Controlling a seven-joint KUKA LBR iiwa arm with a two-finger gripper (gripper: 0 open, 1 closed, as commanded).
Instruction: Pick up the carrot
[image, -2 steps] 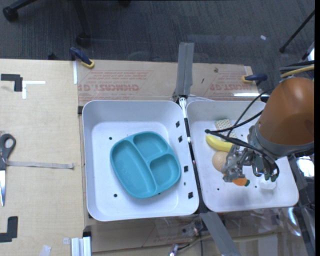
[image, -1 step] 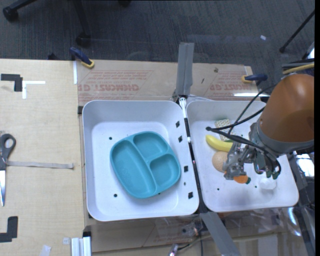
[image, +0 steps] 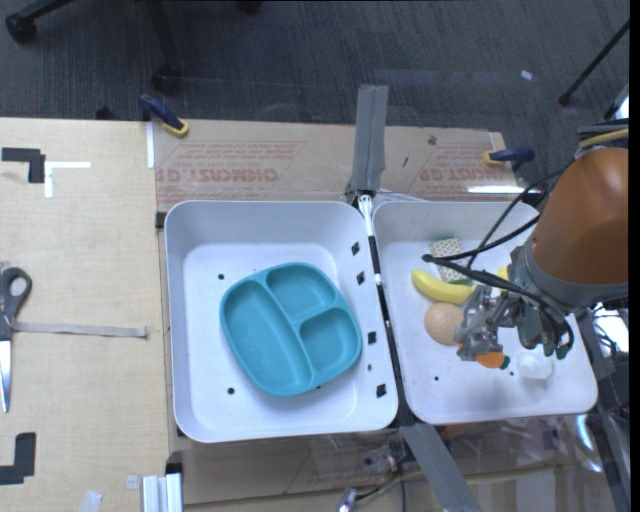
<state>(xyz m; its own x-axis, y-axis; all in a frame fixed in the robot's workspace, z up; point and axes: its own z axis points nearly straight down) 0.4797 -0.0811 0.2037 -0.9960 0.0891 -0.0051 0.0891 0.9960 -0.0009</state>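
Note:
The carrot (image: 491, 359) is a small orange piece lying in the right bin (image: 560, 400), near its front. My gripper (image: 477, 343) hangs directly over it, low in the bin, and its tip covers the carrot's left part. Whether it touches the carrot is hidden by the gripper body. The grey arm with its orange band (image: 592, 215) comes in from the right, above the bin.
A yellow banana (image: 440, 287) and a tan round item (image: 441, 323) lie just left of the gripper. A patterned object (image: 447, 249) sits behind them and a small white item (image: 536, 368) lies right of the carrot. The left bin (image: 190, 300) holds a blue divided plate (image: 290, 327).

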